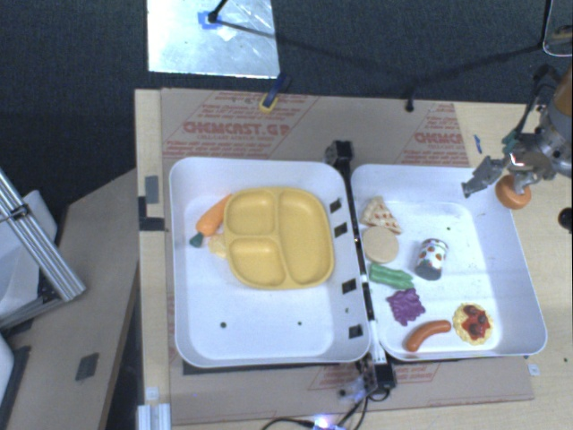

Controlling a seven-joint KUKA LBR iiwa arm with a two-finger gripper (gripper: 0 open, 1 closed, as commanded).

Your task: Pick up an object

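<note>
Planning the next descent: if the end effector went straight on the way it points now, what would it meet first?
The end effector points down-left over the right bin's top right corner. Straight on, it likely meets bare bin floor first; the can lies further along. Its height is unclear from this one view.

We see the arm (557,106) entering from the right edge of the camera view, its wrist at upper right. The gripper (488,176) extends leftward and downward from the wrist, one dark finger (474,182) angled down-left.
</note>
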